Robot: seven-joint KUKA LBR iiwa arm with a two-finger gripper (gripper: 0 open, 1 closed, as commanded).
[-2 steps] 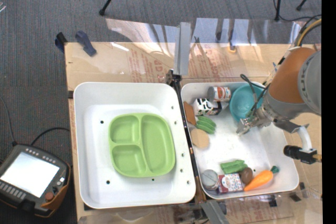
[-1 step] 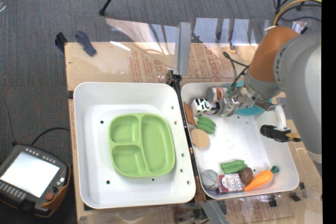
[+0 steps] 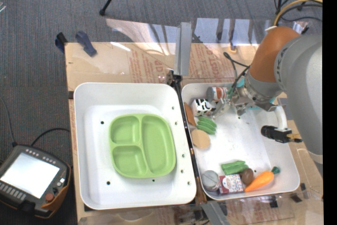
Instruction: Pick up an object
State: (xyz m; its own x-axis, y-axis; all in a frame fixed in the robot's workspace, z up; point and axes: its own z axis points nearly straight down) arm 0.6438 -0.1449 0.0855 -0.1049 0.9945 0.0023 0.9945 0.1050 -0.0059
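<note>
Orange tapered carrot (image 3: 260, 181) lies smooth at the right bin's (image 3: 247, 137) near edge, beside a green pod (image 3: 234, 167). Farther in, a round tan disc (image 3: 200, 139). Gripper (image 3: 231, 103) at far rim; jaw state indeterminable.

Grey arm (image 3: 303, 79), orange wrist band (image 3: 274, 50)

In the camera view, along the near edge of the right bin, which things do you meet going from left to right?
Silver can → small red and white carton → brown round item → carrot. The green item above the carton overlaps them, so I leave it out.
</note>
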